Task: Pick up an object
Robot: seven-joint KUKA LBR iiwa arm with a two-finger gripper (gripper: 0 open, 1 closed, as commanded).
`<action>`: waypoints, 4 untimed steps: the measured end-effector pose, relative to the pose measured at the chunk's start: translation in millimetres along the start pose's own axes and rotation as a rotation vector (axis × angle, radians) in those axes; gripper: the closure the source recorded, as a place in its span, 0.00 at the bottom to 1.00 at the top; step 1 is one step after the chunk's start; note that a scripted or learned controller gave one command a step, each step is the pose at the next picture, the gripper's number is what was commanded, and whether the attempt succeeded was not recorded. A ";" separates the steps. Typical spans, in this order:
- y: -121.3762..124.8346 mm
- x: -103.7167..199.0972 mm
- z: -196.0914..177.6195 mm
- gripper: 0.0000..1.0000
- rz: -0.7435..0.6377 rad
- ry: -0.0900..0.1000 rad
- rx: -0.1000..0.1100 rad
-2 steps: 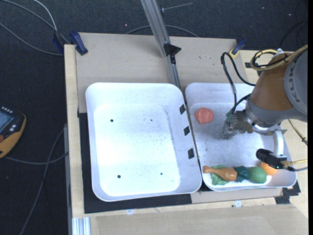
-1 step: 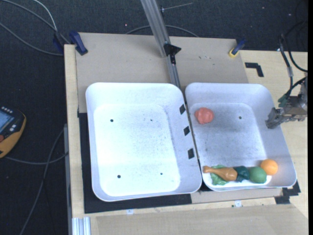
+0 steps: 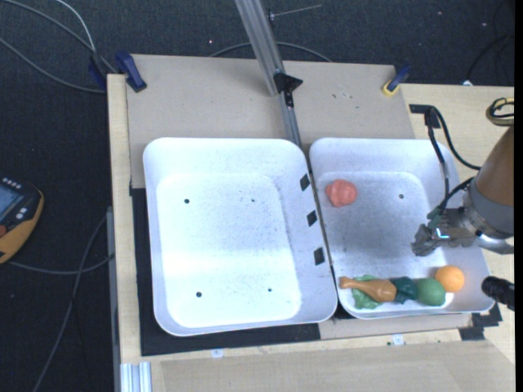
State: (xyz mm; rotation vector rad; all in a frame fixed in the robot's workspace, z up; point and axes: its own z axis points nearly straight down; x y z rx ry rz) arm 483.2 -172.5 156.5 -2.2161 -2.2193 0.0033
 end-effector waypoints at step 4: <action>-1.0 93.6 68.2 1.00 -0.002 -0.002 -0.007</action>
